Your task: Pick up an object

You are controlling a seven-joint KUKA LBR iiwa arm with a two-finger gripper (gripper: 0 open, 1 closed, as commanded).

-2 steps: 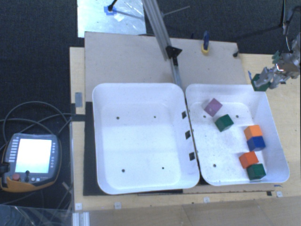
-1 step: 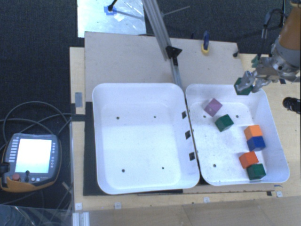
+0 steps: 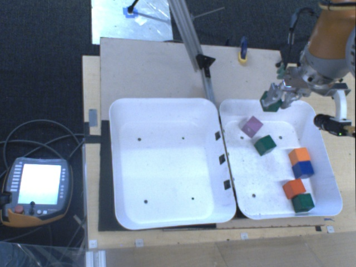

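Observation:
My gripper hangs over the far rim of the right bin, near its back edge. A small dark green block shows between its fingers, lifted off the bin floor. On the floor of that bin lie a purple block and a green block just below the gripper. Further right are an orange block touching a blue block. Near the front corner, another orange block sits against a green block.
The left bin stands beside the right one, with a shared divider between them. A slanted metal pole crosses the back of the bench. A yellow clamp sits at the bench's far edge. A teach pendant lies at far left.

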